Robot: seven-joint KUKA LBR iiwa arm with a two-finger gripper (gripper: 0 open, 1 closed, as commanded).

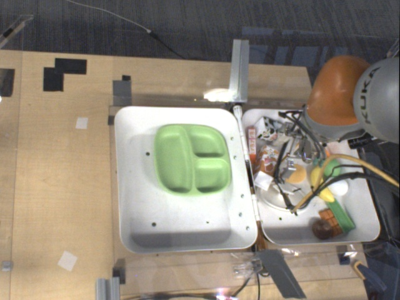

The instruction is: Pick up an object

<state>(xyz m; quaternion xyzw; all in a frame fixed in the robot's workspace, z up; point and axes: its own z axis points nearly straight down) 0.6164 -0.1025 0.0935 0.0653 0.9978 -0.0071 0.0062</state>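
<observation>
My gripper (289, 167) down among clutter (275, 149) in right bin (369, 227); can't tell its state. Left bin (134, 230): green tray (190, 158) centred, bare floor along all edges.

Claw (289, 170) fingers blurred among cables (350, 167)

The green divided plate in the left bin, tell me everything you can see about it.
The green divided plate is pale green, looks like matte plastic, and is a rounded rectangle. Raised ridges split it into three compartments: one long one on its left side, two smaller ones on the right. It lies flat, open side up, near the middle of the left white bin, a little toward the far wall. Nothing else touches it.
</observation>
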